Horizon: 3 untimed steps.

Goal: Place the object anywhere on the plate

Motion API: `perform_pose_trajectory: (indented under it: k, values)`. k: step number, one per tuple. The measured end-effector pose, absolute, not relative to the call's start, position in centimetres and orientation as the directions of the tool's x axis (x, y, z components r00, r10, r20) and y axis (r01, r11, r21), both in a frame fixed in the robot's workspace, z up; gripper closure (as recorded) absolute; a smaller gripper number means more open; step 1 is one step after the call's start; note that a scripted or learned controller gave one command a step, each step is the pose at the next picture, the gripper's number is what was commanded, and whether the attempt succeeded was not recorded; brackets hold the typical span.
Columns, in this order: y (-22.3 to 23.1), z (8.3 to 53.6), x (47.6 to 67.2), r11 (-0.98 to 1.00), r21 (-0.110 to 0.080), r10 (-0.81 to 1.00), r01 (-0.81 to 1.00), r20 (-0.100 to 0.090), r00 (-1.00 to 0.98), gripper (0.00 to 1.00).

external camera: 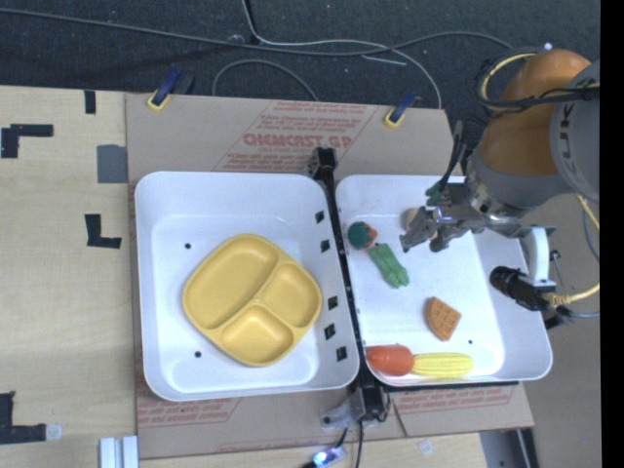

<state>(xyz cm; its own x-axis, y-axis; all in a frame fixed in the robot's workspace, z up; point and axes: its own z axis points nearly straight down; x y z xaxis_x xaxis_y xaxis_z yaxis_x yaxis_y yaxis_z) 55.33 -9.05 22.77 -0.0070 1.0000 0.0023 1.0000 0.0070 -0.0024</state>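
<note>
Plate (253,299) sat bare in left bin; hand (430,232), fingers spread, gripped nothing, hovered at green toy's (389,264) two o'clock. Risk: crowded neighbours spoiling grasp.

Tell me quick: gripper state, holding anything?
Gripper: over the right bin, open, holding nothing; the green toy lies apart from it.
</note>
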Motion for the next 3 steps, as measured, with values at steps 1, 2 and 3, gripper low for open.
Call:
perform_pose_trajectory:
  k: [1,2,3]
  values:
    - [-3.0,21.8,55.7,0.007,-0.004,1.000,1.000,0.001,-0.007,1.00]
    - [2.3,20.7,56.8,0.007,-0.005,1.000,1.000,0.001,-0.007,1.00]
    - [7.3,20.2,58.1,0.007,-0.004,1.000,1.000,0.001,-0.007,1.00]
